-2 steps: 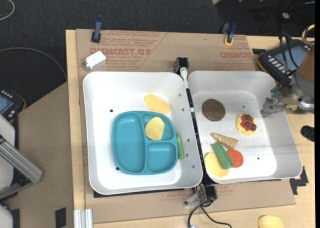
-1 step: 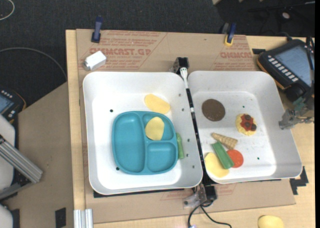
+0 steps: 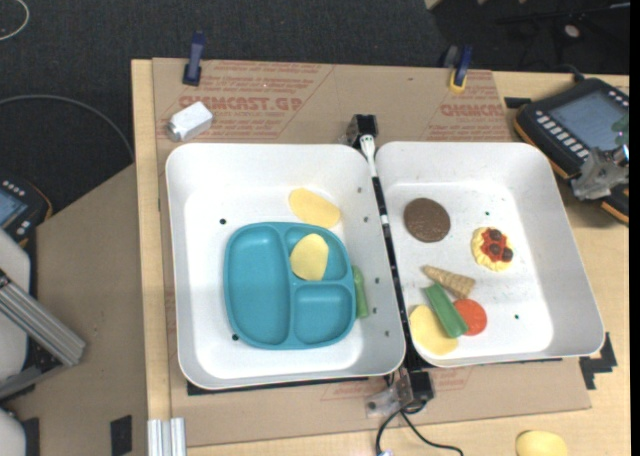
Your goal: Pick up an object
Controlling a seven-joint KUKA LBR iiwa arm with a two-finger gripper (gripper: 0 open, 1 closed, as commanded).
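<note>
From the overhead camera view I find the pick not yet begun — every candidate object lies at rest in the two shallow white plastic bins, and nothing is lifted clear of them. In the left bin [image 3: 190,244] sits a teal plastic divided tray [image 3: 262,289] with a pale yellow oval toy slice [image 3: 309,257] in its upper right compartment; a second yellow oval slice [image 3: 315,208] lies on the bin floor just above the tray, and a thin green strip [image 3: 360,294] rests against the tray's right edge. In the right bin [image 3: 540,184] I note a brown round cookie-like disc [image 3: 427,220], a small yellow tart with red topping [image 3: 493,248], a tan cone [image 3: 449,281], a green pod-shaped toy [image 3: 445,311] lying across a red round piece [image 3: 471,318], and a yellow rounded piece [image 3: 432,334] near the front wall. I cannot tell the state of the pincer from this view. In my judgement the whole task remains — selection, approach, closure and lift. The cookie disc and the tart lie apart from their neighbours and look the easier picks; the green, red and yellow cluster is touching.
</note>
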